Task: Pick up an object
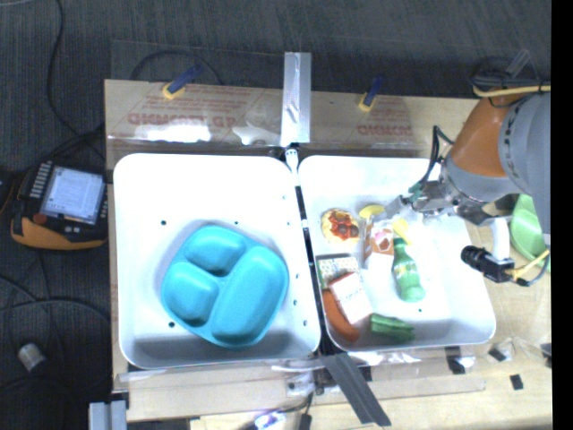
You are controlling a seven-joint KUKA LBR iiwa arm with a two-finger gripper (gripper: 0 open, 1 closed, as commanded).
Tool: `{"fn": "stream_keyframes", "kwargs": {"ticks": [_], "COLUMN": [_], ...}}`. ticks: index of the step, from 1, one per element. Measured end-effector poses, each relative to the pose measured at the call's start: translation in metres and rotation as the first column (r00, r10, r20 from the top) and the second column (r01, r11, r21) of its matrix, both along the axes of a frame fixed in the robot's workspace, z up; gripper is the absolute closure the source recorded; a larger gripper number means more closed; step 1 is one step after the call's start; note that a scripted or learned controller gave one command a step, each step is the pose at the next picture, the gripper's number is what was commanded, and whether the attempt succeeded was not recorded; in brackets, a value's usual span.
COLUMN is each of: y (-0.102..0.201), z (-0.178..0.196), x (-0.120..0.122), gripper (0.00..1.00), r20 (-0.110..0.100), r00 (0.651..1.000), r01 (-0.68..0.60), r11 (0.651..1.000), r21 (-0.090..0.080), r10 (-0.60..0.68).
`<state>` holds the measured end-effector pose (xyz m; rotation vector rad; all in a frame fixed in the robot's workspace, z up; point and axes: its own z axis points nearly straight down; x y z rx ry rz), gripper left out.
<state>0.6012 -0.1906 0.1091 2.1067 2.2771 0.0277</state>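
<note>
**Arm hanging over the crowded right bin**

Blue divided tray (224, 282) is sitting alone in the left bin (134, 240), well apart from any candidates. Right of centre, the right bin (466, 316) is holding the pickable clutter: a pizza-like toy (340, 225), a boxed item (351, 296), a green bottle (407, 274), a dark green piece (391, 326). At the frame's right, the gripper (421, 200) is hovering just above this pile, presumably choosing a target; nothing is sitting between its fingers, and whether they are apart I cannot tell.

The arm (515, 146) runs off the right edge, so most of it is cut off. The gripper (428, 197) is too small and blurred to read. A boxed packet (351, 296) hides part of the brown item (340, 322) beneath it.
</note>
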Motion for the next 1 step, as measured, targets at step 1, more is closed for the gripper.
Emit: {"fn": "stream_keyframes", "kwargs": {"ticks": [1], "y": [0.0136], "z": [0.0001], "x": [0.0545], "gripper": [0.00], "r20": [-0.001], "r00": [1.000], "r01": [-0.023], "r11": [1.000], "r21": [-0.001], "r10": [0.023]}}
